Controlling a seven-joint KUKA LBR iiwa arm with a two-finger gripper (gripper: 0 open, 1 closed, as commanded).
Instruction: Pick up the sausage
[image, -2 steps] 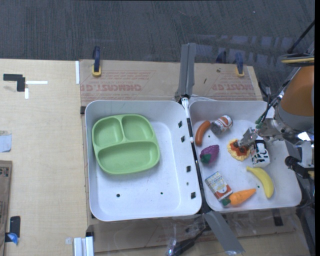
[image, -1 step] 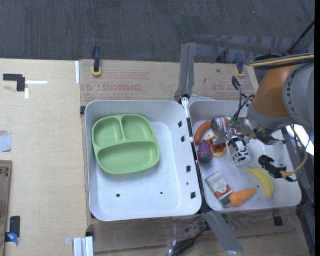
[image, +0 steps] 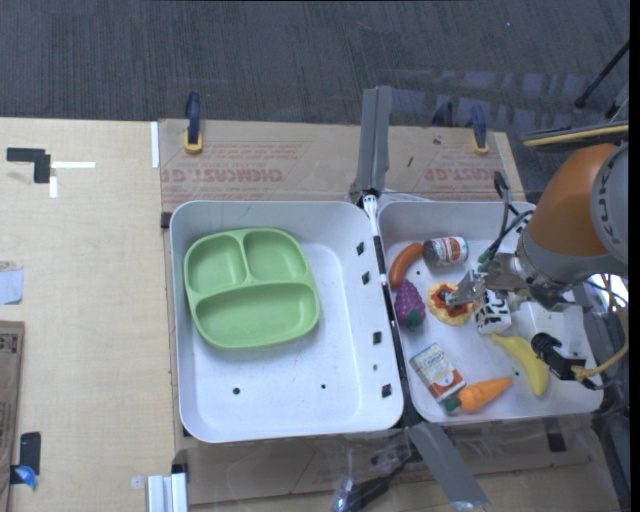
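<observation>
The grey arm with its orange band is reaching in from the right edge of the frame, and its two-finger gripper (image: 467, 293) is hanging low over the middle of the right white bin (image: 565, 400), right above a small yellow-and-red pizza-slice toy (image: 447, 305). Whether it is open, closed or touching that toy cannot be told from here. The reddish-orange curved sausage (image: 404, 263) is lying free in the upper left part of that bin, near the dividing wall, up and to the left of the gripper and apart from it. Just below it a purple bunch of grapes (image: 409, 303) is sitting. A small tin can (image: 446, 250) is lying right of the sausage. Lower down, a little juice carton (image: 436, 368), an orange carrot (image: 480, 394) and a yellow banana (image: 526, 358) are resting. In the left white bin (image: 290, 400), a green divided plastic plate (image: 252, 287) is sitting in the upper left.
</observation>
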